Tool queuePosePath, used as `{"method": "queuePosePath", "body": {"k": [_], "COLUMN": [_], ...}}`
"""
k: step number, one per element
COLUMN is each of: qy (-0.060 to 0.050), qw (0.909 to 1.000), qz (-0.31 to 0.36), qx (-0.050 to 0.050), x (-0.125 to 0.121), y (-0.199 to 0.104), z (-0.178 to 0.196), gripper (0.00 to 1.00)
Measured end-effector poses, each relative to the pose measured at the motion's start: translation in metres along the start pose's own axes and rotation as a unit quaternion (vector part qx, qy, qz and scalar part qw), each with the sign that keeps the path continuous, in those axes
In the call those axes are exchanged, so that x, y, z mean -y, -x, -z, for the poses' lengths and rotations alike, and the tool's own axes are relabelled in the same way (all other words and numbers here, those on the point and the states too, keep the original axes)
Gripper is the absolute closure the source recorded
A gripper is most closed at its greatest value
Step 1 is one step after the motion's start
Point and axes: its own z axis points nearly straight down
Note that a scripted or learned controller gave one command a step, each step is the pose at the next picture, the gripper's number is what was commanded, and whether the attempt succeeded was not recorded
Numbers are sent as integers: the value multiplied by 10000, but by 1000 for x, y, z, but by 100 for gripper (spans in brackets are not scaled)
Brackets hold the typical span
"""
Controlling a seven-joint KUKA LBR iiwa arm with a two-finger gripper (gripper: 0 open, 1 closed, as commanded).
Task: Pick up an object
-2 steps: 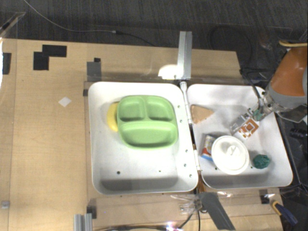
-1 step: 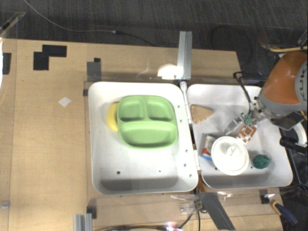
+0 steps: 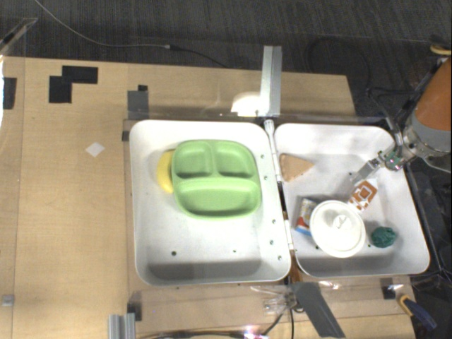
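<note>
The right bin (image 3: 332, 134) holds a tan wedge-shaped piece (image 3: 295, 166), a white round lid or bowl (image 3: 338, 226), a small orange-and-white packet (image 3: 364, 194), a dark green ball (image 3: 383, 236) and a flat packet (image 3: 304, 214) partly hidden under the white round piece. My gripper (image 3: 369, 168) reaches in from the right, low over the bin's right half, just above the orange-and-white packet. Nothing shows between its fingers. The grey arm with its orange band (image 3: 434, 108) stands at the right edge.
The left bin (image 3: 152, 246) carries a green divided plate (image 3: 215, 176) with a yellow object (image 3: 164, 171) peeking out at its left side. A metal post (image 3: 271, 76) rises behind the divider between the bins. Black marks lie on the wooden bench at the left.
</note>
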Motion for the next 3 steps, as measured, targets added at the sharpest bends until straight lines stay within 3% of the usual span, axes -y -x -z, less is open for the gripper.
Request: {"method": "queuePosePath", "body": {"k": [1,2,3], "qy": [7,4,6], "qw": [9984,9996,9936], "qz": [571,-289,1131], "qx": [5,1,5], "x": [10,-5,-18], "y": [-6,3,10], "z": [-67,-68,0], "gripper": [0,0,0]}}
